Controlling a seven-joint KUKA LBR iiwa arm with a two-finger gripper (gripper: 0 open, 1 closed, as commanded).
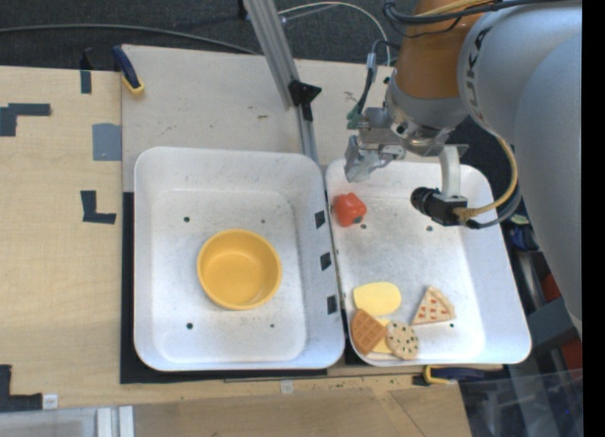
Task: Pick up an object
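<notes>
Camera view: hand point(364, 166) above tomato point(349, 208) (apart)

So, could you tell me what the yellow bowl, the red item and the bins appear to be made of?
Yellow bowl: likely moulded plastic, with a smooth, even colour and a soft sheen on its rim.
Red item: probably plastic or rubber toy food, matte and rounded; too small to tell for certain.
Left bin and right bin: seemingly thin formed white plastic, with rounded corners, a faint gloss and dark scuff specks.

The arm point(529, 76) is cut off at the frame's 3 o'clock edge. It hides the right bin's point(473, 350) 1 o'clock corner. The waffle point(368, 331) partly hides under the cookie point(403, 340).
</notes>
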